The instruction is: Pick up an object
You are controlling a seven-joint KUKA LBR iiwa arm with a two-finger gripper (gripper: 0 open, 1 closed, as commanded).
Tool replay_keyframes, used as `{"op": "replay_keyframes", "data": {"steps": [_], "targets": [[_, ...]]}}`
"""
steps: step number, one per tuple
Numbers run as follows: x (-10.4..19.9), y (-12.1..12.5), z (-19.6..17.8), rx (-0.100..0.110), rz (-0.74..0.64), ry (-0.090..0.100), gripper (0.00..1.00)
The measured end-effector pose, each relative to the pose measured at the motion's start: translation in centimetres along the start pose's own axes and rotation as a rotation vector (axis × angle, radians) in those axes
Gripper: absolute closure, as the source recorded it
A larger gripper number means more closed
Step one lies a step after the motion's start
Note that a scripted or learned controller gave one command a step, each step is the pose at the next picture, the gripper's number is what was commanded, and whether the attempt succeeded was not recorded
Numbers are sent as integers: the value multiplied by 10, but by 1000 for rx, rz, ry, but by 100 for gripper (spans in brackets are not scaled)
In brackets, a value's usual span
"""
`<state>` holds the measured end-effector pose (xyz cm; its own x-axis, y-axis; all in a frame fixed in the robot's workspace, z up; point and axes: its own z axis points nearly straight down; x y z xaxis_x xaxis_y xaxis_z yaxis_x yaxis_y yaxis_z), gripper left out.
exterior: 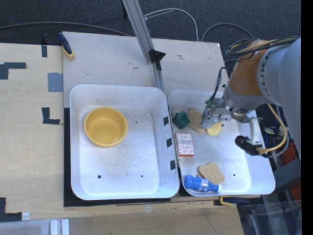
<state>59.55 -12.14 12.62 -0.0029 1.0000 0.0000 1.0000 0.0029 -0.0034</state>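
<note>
Two white bins sit side by side on the table; the fingers hang low in the right bin, over a small yellow piece that lies just beneath the tips, beside a tan piece. Whether the fingers are parted or closed on it cannot be told. The small red-and-white box bears print too small to read.
</note>
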Motion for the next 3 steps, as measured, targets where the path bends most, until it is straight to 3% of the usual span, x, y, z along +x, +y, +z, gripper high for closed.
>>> {"op": "replay_keyframes", "data": {"steps": [2,3], "targets": [[10,7,-106,-8,1,-1,100],[72,16,-100,-2,-4,2,100]]}}
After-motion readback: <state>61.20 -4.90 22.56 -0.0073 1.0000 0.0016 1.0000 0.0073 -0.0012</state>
